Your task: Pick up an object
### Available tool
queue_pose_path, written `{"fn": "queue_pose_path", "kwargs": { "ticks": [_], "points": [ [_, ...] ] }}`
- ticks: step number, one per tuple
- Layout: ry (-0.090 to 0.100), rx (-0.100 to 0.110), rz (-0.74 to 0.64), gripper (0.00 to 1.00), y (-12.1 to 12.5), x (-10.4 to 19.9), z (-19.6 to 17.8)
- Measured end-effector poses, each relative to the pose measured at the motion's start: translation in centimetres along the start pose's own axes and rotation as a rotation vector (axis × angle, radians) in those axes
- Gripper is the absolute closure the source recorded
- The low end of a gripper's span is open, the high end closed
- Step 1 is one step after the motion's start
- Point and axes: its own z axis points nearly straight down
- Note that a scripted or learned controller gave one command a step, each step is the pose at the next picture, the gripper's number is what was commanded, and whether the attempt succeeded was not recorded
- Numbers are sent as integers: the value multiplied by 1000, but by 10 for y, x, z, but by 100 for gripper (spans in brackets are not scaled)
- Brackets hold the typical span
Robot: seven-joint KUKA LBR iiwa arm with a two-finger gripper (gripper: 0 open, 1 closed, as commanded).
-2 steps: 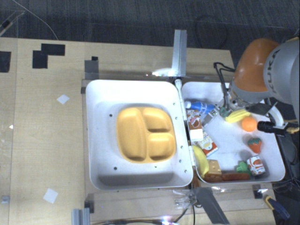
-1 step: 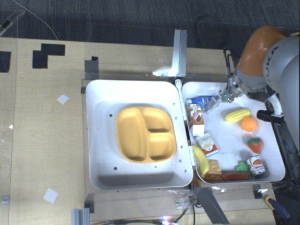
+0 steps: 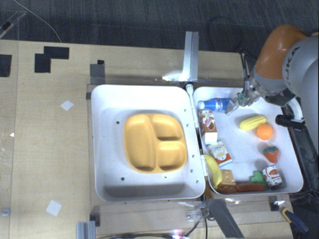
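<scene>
Jaws point(image 3: 238, 102) beside blue bottle point(image 3: 216, 104) (corn point(image 3: 252, 122), orange point(image 3: 265, 131) near)

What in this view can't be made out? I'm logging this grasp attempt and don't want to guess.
- The hand, camera view: too small and blurred beside the blue bottle to tell its state or any contact.
- Carton labels, camera view: print too small to read.
- Items in the right bin's near corner, camera view: crowded together, overlapping, so their kinds are unclear.
- The arm, camera view: cut off by the right edge.
</scene>
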Motion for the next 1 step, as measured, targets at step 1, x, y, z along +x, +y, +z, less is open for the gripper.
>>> {"fn": "queue_pose_path", "kwargs": {
  "ticks": [1],
  "points": [
    [0,-7,258,100,22,63,-87]
  ]
}}
